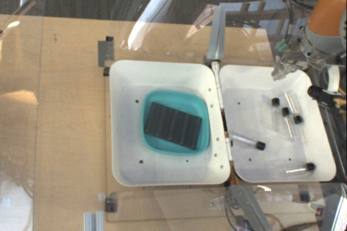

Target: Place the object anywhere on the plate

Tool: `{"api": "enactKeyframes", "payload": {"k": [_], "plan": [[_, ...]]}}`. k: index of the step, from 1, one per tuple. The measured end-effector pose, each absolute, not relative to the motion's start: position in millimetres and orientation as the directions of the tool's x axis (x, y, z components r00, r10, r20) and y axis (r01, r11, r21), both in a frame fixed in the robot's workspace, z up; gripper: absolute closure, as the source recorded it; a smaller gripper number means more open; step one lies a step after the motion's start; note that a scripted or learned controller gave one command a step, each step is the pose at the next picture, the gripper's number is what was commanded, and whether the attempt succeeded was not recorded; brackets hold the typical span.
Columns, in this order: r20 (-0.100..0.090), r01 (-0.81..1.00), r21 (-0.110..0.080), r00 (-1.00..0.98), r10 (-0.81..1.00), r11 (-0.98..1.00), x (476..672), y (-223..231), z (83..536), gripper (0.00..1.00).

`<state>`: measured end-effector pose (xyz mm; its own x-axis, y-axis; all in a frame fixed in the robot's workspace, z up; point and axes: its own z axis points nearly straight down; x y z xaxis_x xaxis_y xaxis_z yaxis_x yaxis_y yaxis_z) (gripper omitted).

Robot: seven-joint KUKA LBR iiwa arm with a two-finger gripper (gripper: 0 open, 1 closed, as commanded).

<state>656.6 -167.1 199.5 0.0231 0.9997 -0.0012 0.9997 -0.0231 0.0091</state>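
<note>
on desk, left bin [122,116]: teal plate [201,105] bearing dark ribbed block [172,125]. right bin [244,89]: clear capped tubes [245,141]. tool [287,62] at 2 o'clock; grip state cannot be told.

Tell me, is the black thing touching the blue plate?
Touching. The camera view shows the dark ridged block lying flat inside the teal plate, its weight resting on the plate's bottom, with teal rim showing around it.
</note>
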Motion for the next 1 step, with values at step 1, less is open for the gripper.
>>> {"api": "enactKeyframes", "payload": {"k": [1], "plan": [[-0.001,1.000,0.009,0.023,1.000,-0.023,656.6,-167.1,199.5,0.00]]}}
